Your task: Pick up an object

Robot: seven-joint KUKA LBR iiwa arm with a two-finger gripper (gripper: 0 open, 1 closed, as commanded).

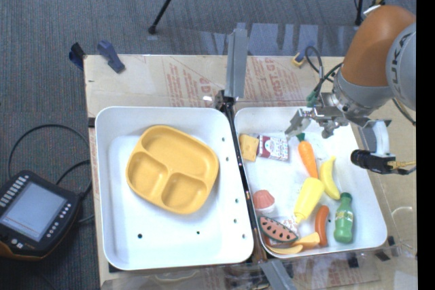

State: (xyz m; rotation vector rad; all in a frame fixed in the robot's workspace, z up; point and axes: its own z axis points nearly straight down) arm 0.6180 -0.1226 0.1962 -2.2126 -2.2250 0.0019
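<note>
My gripper (312, 128) hangs over the back of the right bin (370, 180), just above the leafy end of an orange carrot (308, 158). Its fingers are spread open and hold nothing. Left of it lie a red and white packet (274, 147) and a yellow cracker (249, 147). Further forward are a banana (330, 178), a yellow squeeze bottle (308, 198), a green bottle (344, 217), a red pepper (321, 223), a watermelon slice (277, 229) and a pink and red piece (264, 200).
A yellow divided plate (173, 168) lies in the left bin (112, 214). A grey metal post (236, 68) stands behind the wall between the bins. A teach pendant (30, 210) sits on the floor at the left. A blue clamp (109, 56) grips the bench's back left corner.
</note>
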